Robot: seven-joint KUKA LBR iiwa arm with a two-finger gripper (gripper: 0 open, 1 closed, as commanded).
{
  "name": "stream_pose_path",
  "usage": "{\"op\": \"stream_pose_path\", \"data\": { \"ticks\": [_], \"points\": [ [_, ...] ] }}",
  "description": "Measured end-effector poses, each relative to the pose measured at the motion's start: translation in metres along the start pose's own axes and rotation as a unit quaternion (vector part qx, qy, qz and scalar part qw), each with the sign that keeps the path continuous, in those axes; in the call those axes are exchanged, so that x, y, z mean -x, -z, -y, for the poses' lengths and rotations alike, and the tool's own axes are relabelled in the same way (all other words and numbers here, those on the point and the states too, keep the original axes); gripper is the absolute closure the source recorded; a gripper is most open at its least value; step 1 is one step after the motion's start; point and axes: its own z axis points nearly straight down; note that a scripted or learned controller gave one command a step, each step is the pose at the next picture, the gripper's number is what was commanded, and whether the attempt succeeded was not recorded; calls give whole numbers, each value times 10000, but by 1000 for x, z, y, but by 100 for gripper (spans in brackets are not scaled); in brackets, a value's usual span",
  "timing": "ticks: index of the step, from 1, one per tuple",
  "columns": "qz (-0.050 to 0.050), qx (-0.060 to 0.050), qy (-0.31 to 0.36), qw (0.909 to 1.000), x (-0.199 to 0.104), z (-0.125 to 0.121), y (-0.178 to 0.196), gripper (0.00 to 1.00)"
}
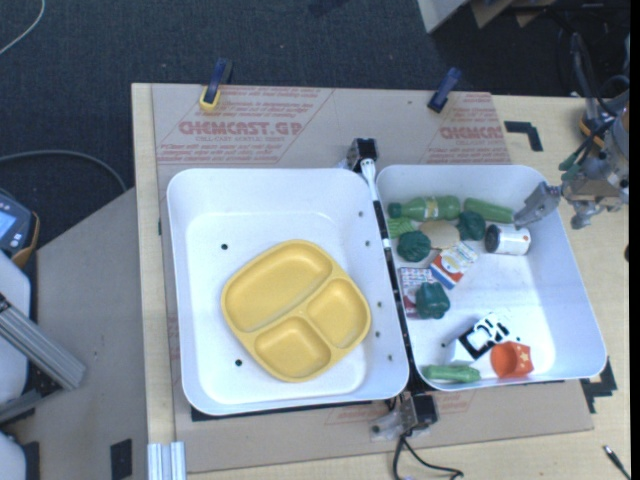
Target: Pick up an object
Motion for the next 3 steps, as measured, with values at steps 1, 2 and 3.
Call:
{"op": "stream_pose_path", "data": {
  "ticks": [1, 2, 3],
  "points": [
    [17, 67, 18, 10000, -1, -3, 8, 0],
    [3, 27, 14, 10000, 6, 5, -49, 0],
    [3, 34, 17, 10000, 6, 5, -92, 0]
  ]
}}
